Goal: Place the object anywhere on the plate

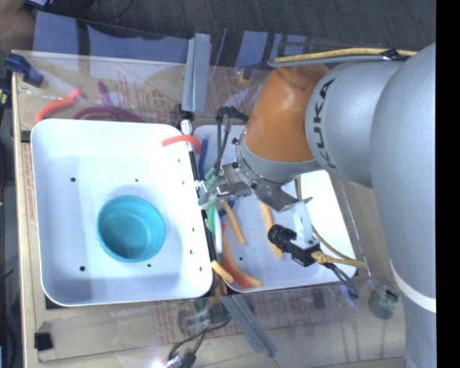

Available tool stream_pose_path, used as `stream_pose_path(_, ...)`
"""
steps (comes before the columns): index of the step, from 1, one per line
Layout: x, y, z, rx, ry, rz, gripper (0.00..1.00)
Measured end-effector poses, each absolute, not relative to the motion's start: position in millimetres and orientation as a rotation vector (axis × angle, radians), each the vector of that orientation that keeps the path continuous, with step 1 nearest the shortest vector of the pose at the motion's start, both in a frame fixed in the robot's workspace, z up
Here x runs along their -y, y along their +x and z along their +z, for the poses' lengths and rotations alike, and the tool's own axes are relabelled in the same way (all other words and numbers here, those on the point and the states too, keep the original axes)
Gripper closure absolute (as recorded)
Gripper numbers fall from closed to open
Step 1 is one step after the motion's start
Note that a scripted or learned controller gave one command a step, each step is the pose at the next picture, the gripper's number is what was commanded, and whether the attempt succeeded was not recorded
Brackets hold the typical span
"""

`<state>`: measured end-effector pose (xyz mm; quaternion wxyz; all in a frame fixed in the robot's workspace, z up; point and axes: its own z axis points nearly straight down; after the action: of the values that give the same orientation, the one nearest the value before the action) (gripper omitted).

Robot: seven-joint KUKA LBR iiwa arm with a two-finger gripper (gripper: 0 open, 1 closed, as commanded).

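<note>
A round teal plate (131, 228) lies in the left white bin (61, 167), left of its middle. My gripper (215, 192) hangs low over the left edge of the right bin (328, 198), right by the wall between the two bins. The big grey and orange wrist covers most of it from above. Under and around the gripper lie several small things: a green piece (212, 222), an orange stick (234, 226), a second orange stick (266, 216), and a curved orange piece (235, 275) at the bin's front corner. Whether any of them is held is hidden.
A blue stick (203, 156) and a red curved strip (181, 139) sit at the back of the dividing wall. A black plug (289, 244) on a yellow cable (339, 261) hangs beside the wrist. Red tubing (107, 113) lies behind the left bin.
</note>
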<state>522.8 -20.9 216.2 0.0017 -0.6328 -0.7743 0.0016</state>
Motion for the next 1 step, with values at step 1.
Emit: stream_pose_path(1,-37.0,517.7,190.8,2.697,-1.602,0.005,1.0)
